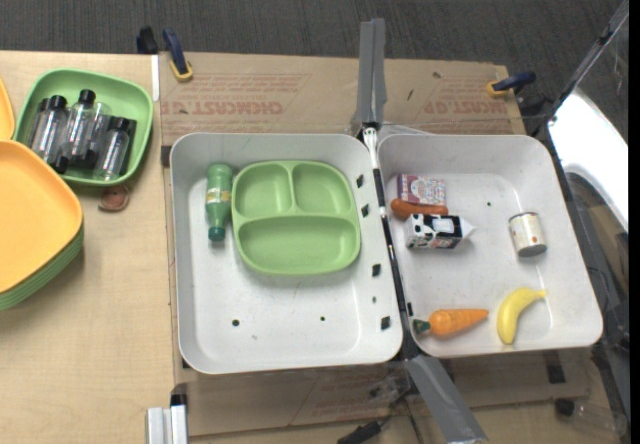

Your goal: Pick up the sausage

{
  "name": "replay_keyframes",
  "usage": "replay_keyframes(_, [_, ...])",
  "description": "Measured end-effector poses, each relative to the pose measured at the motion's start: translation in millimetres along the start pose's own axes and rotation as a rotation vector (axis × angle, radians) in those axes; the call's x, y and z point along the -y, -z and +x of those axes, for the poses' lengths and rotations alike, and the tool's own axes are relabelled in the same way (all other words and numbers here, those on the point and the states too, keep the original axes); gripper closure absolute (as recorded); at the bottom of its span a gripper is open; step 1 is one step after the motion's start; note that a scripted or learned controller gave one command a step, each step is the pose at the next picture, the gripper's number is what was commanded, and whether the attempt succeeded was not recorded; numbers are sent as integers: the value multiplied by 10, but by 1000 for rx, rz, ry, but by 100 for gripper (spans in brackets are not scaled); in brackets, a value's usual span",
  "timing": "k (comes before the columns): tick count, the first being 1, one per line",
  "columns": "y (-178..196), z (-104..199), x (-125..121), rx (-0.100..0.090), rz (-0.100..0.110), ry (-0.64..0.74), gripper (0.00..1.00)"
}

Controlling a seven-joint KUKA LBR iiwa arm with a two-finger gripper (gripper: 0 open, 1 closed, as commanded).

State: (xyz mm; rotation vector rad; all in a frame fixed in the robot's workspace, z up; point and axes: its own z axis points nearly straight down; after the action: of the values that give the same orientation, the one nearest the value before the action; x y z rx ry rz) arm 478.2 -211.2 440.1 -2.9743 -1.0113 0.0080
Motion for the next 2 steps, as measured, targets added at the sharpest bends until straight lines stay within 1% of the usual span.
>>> replay_keyframes(1, [-3, -44, -58, 1, 1, -429, 100])
replay_keyframes(2, [-3, -67, -86, 1, 1, -419, 100])
